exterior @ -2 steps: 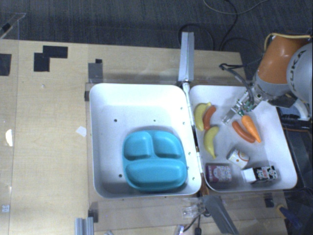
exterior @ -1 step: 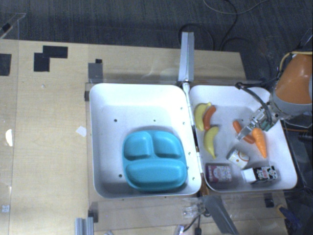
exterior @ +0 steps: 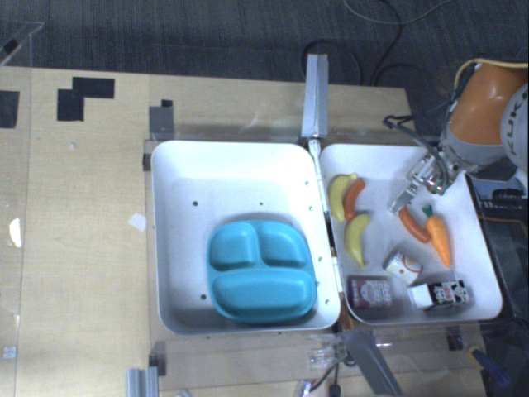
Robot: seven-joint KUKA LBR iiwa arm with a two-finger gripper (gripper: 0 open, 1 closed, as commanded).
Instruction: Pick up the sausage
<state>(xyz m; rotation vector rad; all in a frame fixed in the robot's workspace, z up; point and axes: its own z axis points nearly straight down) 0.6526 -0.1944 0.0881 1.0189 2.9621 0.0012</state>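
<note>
bench point(exterior: 83, 246): pale wood surface, carrying everything | left bin point(exterior: 178, 222): sitting directly on it, white and shallow | right bin point(exterior: 488, 288): lying just beside, touching along the middle | black tape patches point(exterior: 83, 96): sticking at far left

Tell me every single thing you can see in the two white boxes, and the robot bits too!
white bins: 2, white, side by side on the bench
divided plate: 1, blue, in the left bin
bananas: 2, yellow, left part of the right bin
sausage: 1, orange-red, lying between the bananas
carrot: 1, orange with a green top, right part of the right bin
orange stick: 1, orange-red, beside the carrot
small carton: 1, white and orange, below the carrot
dark packet: 1, maroon, near edge of the right bin
cow-print box: 1, black and white, near right corner
gripper: 1, metal, above the orange stick
arm: 1, grey and orange, reaching from the right
</note>
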